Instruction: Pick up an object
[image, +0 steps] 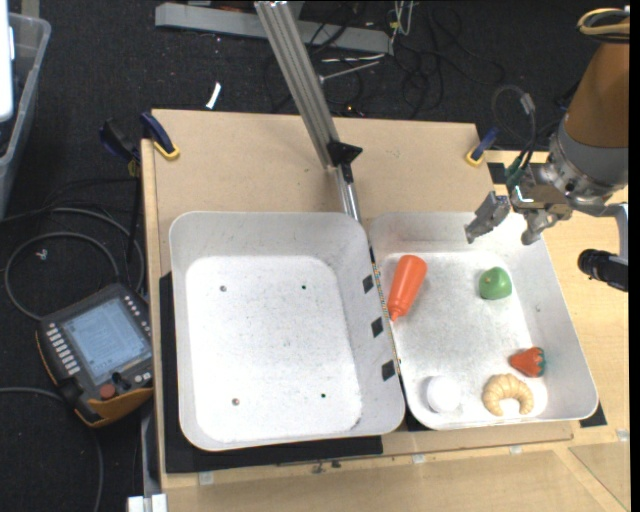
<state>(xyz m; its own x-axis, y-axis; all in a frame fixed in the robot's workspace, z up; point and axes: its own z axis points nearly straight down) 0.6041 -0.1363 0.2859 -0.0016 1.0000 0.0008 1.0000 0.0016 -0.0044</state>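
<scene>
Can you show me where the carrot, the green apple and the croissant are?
carrot (405, 285), camera view, middle of its orange body.
green apple (494, 284), camera view, centre of its top.
croissant (508, 394), camera view, middle of its curved back.

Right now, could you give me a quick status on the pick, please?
Tool open, holding nothing, above right bin's far edge. Green ball nearest, untouched. Nothing in the way.
</scene>
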